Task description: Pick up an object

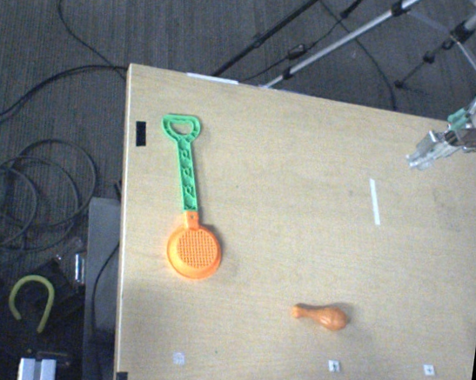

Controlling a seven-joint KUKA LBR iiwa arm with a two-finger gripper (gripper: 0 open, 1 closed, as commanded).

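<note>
Camera view from above has the pincer point(424, 156) high at the far right corner of the bench, hanging off the grey arm with its orange band; whether it is parted or pinched I cannot tell, it is too small and pale against the wood; nothing shows between its tips. Just below and to its left lies a thin white strip point(375, 201), flat on the light wooden surface point(314, 151). Further down from the pincer, nearer the front edge, sits a small orange drumstick toy point(322, 316), lying on its side with the narrow end pointing left. Well away across the bench to the left is the strainer point(189, 209), green handle and orange mesh bowl, handle pointing away from us. I'd guess both toys are light, rigid plastic, a bit slick; the drumstick looks the easier take, gripped across its fat end; the strainer would want holding across the slim handle, near the bowl so it doesn't swing.
</note>
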